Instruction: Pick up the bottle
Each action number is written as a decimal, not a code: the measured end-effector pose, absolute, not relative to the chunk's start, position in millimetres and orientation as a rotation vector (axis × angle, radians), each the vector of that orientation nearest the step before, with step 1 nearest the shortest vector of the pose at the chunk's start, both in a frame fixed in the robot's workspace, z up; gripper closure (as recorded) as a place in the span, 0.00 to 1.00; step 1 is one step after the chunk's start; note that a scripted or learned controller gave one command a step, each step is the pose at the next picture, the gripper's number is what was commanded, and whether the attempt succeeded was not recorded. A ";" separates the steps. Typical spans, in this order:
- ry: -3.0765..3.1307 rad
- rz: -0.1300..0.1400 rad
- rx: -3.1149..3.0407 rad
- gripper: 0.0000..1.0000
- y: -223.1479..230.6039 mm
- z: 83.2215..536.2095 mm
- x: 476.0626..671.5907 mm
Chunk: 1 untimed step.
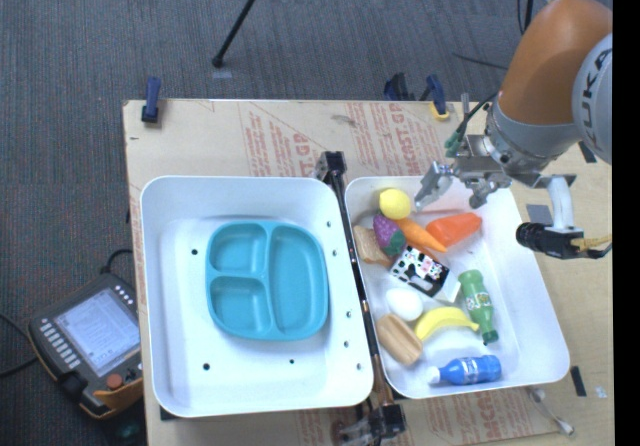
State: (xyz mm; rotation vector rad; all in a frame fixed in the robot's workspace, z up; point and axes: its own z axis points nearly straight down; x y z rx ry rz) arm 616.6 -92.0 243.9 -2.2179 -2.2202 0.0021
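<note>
Pincer (456, 192) hangs over the far end of the right bin (545, 294), its two fingers spread apart with nothing between them, so I record it as open and empty. It sits above the orange carrot (447, 230), with the yellow lemon (394, 202) just to one side of it, toward the other bin.

Two candidates fit the task word. I note a green bottle (477, 303) lying on its side nearer the camera than the pincer, touching or just beside the banana (443, 321). A blue bottle (466, 370) lies farther on, close to the near rim of the bin, well apart from the pincer. Which one is meant I cannot tell from the task line.

Crowding matters, in my judgement: the spotted box (419, 270) and the white egg (404, 304) sit between the pincer and the bottles, so a straight descent here would meet the carrot, not a bottle. The pincer must travel toward the camera first.

The left bin (170, 234), beyond the lemon, holds a teal divided tray (267, 279). Both bins rest on the counter (240, 129)
</note>
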 end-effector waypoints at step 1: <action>-2.221 0.002 -2.215 1.00 -91.5 253.7 616.9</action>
